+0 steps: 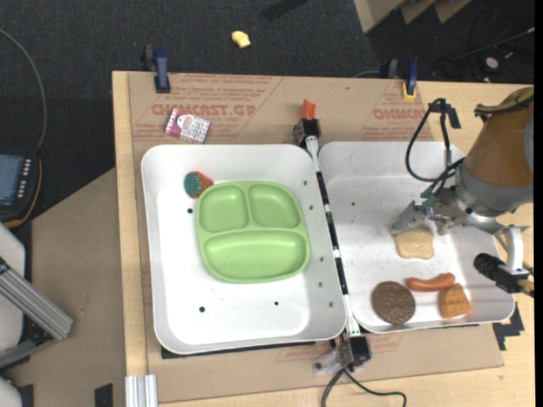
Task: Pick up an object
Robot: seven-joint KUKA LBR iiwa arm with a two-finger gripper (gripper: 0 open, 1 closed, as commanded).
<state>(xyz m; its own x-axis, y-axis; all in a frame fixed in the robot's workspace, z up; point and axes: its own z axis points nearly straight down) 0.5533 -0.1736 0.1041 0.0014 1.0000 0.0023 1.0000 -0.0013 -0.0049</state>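
Beyond the bench's point(127, 227) far edge you see a yellow scrap point(242, 38); on its top, a small packet point(187, 125), blue clamps point(159, 69), an orange clip point(307, 108).

The table point(254, 100) is topped with a brown board printed in red letters. Two shallow white bins sit on it side by side: the left bin point(170, 303) toward nine o'clock, the right bin point(365, 176) toward three. A small pink and white packet point(187, 125) lies on the board at about eleven o'clock. Blue clamps point(159, 68) grip the far edge near twelve.
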